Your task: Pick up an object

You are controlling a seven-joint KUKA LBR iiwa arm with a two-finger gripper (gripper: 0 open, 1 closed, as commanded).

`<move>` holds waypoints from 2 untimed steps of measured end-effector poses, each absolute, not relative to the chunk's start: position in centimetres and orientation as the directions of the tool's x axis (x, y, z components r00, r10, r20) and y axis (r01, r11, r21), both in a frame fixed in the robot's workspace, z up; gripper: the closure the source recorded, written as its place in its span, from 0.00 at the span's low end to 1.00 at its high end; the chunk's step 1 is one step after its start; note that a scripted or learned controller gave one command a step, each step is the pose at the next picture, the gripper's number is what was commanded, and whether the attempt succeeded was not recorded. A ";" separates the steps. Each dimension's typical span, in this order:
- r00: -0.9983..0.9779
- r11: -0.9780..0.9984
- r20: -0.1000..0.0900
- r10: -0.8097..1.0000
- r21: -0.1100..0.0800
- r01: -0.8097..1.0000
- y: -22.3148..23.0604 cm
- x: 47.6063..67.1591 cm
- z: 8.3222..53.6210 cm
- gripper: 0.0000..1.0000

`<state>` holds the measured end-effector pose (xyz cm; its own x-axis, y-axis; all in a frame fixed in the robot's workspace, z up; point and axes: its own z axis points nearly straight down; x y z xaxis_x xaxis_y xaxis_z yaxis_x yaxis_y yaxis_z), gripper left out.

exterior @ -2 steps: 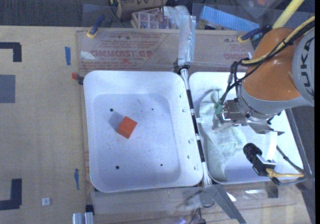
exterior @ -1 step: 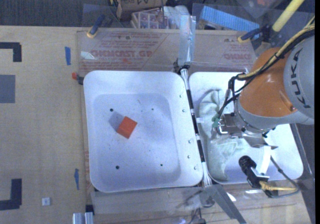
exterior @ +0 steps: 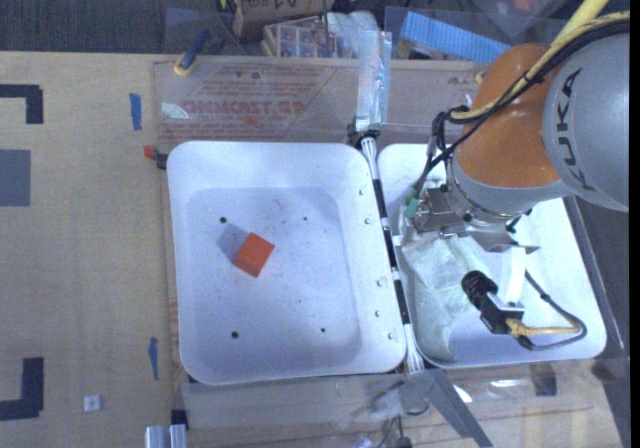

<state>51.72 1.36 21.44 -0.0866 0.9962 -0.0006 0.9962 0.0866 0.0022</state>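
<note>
Small orange block (exterior: 254,254) lies in the left shallow white bin (exterior: 200,336); the arm's pincer (exterior: 432,221), state unclear, hangs over the right white bin (exterior: 585,326).

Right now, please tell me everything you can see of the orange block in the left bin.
The orange block is a small cube-like piece, plain orange, of matte look, perhaps wood or foam. It lies on the floor of the left bin, left of its middle, turned at a slant to the walls. A grey shadow falls at its upper left. Nothing touches it but the floor.
</note>
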 end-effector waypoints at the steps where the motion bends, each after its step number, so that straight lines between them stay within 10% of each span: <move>1: -0.086 0.086 -0.001 0.996 0.002 0.996 1.3 51.7 21.4 0.00; 2: 0.116 -0.116 0.001 0.993 -0.004 0.993 -1.8 49.7 18.4 0.00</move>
